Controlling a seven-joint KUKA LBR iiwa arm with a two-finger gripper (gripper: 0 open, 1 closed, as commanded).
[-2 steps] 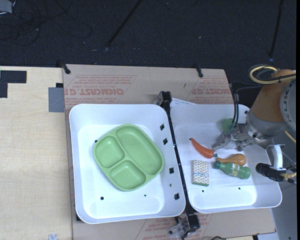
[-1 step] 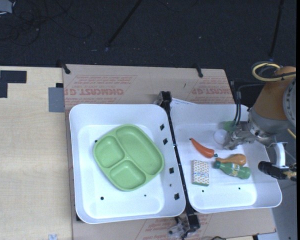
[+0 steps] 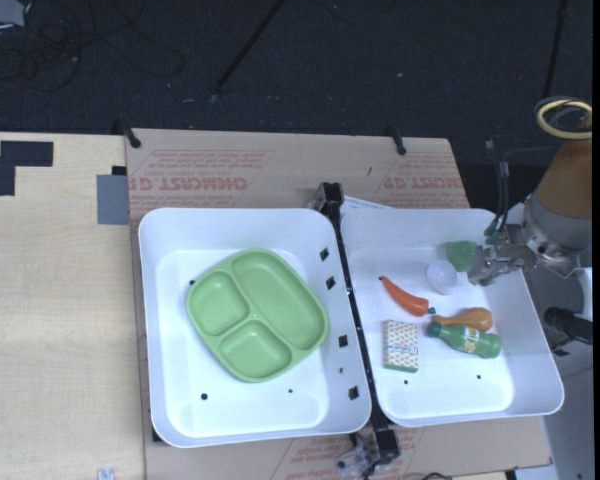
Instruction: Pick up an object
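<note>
You're at the approach: the gripper (image 3: pixel 488 264), whose grip I can't tell, next descends on the green object (image 3: pixel 460 255) just left.

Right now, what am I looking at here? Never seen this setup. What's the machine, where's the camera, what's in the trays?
One fixed camera looks down at a slant on a bench with two shallow white bins. The left bin holds a green divided plate. The right bin holds an orange carrot-like toy, a small patterned box, a green bottle, an orange-brown piece touching it, a whitish round thing and a green item. The grey-and-orange robot arm reaches in from the right; its pincer sits beside the green item. Whether it grips anything is unclear.
</note>
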